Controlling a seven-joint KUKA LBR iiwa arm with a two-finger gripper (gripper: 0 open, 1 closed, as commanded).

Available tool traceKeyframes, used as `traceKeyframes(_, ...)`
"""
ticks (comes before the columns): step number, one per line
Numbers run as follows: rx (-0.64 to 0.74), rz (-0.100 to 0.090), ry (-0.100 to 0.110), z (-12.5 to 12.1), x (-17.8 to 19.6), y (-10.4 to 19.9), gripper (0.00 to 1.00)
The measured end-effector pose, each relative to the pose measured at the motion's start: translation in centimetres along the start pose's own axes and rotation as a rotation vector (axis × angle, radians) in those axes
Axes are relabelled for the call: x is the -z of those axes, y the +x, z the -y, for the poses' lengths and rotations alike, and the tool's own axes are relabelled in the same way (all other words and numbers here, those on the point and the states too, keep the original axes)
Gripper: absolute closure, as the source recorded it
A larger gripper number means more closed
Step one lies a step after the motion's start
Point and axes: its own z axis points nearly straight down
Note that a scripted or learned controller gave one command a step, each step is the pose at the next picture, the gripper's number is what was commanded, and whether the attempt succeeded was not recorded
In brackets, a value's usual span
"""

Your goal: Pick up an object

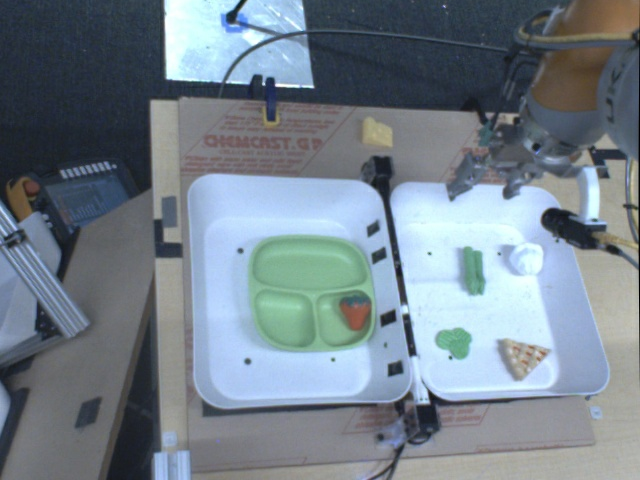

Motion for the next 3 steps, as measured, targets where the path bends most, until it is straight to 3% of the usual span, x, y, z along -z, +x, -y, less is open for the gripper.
traceKeyframes(1,0.002,0.001,-0.011,-0.2,0.7,0.0,0.0)
traceKeyframes(3,0.0,0.001,-0.007,1.5,-9.4,-0.4,0.0)
